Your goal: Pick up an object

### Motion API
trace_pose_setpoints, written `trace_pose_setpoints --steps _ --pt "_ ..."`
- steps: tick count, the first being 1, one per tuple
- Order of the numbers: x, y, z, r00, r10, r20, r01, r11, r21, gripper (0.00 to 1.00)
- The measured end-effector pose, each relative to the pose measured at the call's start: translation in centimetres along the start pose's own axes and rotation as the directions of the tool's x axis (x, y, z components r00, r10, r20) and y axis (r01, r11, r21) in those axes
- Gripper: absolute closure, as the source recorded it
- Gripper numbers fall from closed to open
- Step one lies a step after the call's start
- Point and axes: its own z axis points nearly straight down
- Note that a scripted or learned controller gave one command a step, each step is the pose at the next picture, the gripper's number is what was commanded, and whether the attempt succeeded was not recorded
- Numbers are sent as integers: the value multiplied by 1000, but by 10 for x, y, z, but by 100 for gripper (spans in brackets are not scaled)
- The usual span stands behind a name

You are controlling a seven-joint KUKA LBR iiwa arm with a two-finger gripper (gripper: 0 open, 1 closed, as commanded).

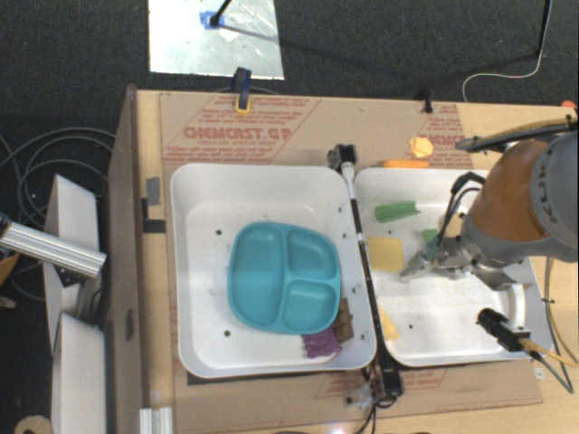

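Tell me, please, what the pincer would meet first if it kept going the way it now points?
Probably the yellow block: the pincer points toward the divider between the bins, and the block lies just ahead of it in the right bin. Its height above the floor is unclear, so it might pass over.

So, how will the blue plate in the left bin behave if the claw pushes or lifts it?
The plate looks like stiff moulded plastic, so probably rigid and light. It lies flat, so it would likely slide, not roll. Its low, rounded rim may be hard to pinch, and its smooth surface may be slippery.
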Motion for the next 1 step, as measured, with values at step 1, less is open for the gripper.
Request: trace_pose_setpoints --steps 1 --pt "-75 84 -61 1000 -1 8 1 1000 -16 0"
